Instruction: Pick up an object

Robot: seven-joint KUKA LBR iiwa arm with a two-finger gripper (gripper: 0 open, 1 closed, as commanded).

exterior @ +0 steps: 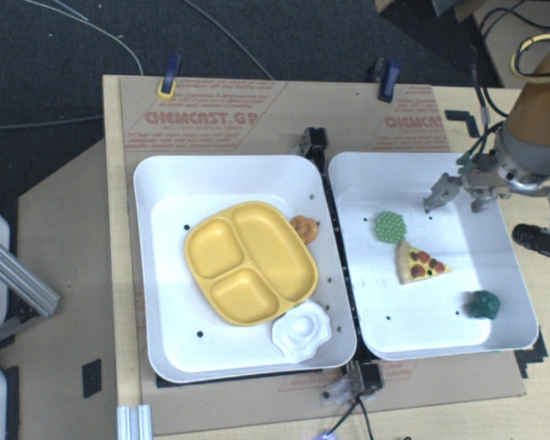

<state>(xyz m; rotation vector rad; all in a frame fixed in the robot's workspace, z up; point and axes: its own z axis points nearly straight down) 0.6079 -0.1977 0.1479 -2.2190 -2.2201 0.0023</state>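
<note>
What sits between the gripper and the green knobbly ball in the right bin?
Nothing visible. The gripper hangs over the upper right part of the right-hand shallow white bin, and only bare bin floor lies between it and the green knobbly ball. The pizza-slice toy and dark green lump lie nearer the front edge, off that line.

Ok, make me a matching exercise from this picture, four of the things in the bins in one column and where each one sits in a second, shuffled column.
Things:
1. yellow divided plate
2. pizza slice toy
3. white cup
4. dark green lump

Places:
A. right bin, near its front right corner
B. left bin, front, touching the plate's edge
C. left bin, middle
D. right bin, middle, just below the green dotted ball

Pairs: 1-C, 2-D, 3-B, 4-A
</note>
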